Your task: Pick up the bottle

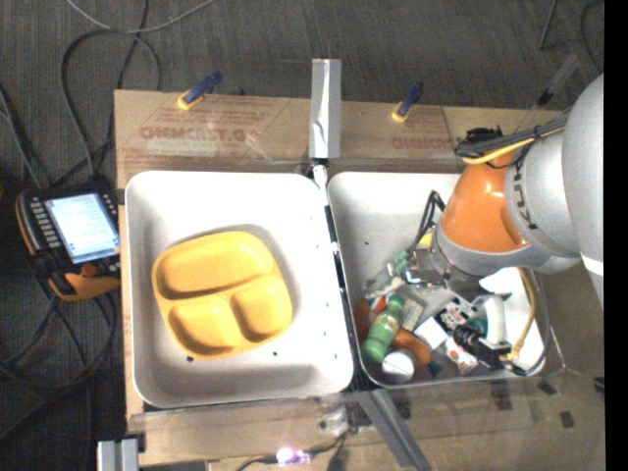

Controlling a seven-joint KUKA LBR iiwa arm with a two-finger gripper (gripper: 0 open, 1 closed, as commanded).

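From my feed, the bottle lies in the right bin, low in its left part: a green body with a lighter label whose writing is too small for me to read, tilted so its top points up and to the right. Just below it sits a round white piece, and orange items show at its left side and lower right. To its right is a heap of small packets and cards with red and black markings I cannot make out. The gripper is down in the same bin, just above and right of the bottle, under the orange band of the grey arm; I cannot tell how its jaws stand or whether anything is in them, since clutter and the wrist mask them. The left bin holds a yellow divided tray with three compartments. Both bins rest on the surface, whose cardboard sheet carries faint red lettering I cannot read with confidence, pinned by two blue-and-yellow clamps. Off to the left on the floor lies a handheld pendant with a lit screen.
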